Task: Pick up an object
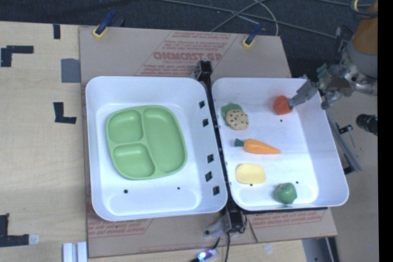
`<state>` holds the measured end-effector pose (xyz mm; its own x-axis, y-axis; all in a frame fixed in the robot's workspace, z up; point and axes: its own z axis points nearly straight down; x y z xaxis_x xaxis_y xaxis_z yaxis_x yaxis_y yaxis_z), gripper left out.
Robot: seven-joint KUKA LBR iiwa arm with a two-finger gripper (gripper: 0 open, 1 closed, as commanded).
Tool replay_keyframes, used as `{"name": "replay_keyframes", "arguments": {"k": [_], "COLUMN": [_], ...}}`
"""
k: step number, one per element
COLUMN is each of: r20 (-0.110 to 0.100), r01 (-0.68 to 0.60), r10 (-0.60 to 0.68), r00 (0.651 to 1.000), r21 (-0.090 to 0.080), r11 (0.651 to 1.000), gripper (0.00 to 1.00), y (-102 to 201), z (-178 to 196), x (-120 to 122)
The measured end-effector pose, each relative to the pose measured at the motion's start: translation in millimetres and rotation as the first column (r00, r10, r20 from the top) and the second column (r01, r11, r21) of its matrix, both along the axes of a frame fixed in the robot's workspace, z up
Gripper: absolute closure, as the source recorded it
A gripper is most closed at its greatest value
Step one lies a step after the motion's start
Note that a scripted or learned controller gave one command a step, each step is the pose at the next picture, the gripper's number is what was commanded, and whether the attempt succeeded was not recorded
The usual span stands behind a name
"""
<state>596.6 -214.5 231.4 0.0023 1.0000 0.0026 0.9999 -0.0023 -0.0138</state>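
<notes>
The right bin (319,150) holds several toy foods: a red-orange piece (282,105) near its far right, a speckled cookie (237,119) lying against a small green piece (229,109), an orange carrot (261,146), a yellow piece (250,173) and a green piece (285,193) at the front. My gripper (313,99) hovers over the bin's far right edge, open, with nothing between its fingers. Its left finger (301,95) points down at the red-orange piece and ends just to its right.
The left bin (98,95) holds a green divided plate (146,141). Black clips (209,132) run along the seam between the bins. Cables cross the dark floor behind the bench.
</notes>
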Motion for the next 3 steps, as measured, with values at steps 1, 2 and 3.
{"name": "replay_keyframes", "arguments": {"k": [1,2,3], "r20": [0.012,0.006,0.008], "r01": [-0.003,-0.003,-0.004], "r10": [0.003,0.003,0.004], "r00": [1.0,1.0,1.0], "r21": [-0.003,-0.002,-0.003], "r11": [1.0,1.0,1.0], "gripper": [0.0,0.0,0.0], "y": [0,0,3], "z": [8,-56,-100], "x": [3,-3,-2]}}
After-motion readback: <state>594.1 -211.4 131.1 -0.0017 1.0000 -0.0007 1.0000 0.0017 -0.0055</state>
